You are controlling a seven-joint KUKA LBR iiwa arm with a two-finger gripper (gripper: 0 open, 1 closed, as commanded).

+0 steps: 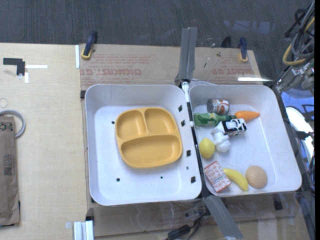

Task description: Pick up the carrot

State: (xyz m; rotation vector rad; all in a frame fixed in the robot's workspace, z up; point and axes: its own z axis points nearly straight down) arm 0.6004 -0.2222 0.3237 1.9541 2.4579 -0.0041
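The carrot point(247, 115) is a small orange one lying flat in the right bin point(280, 149), near the back. Its tip points right. Its blunt end lies close to a black and white toy point(231, 127) and a green leafy piece point(210, 118). Nothing touches it from above.
A small can point(218, 106) sits just left of the carrot. Nearer the front of the right bin are a lemon point(207, 147), a red carton point(217, 176), a banana point(236, 178) and a tan egg-shaped item point(256, 176). A yellow divided plate point(148, 136) lies in the left bin point(100, 149).
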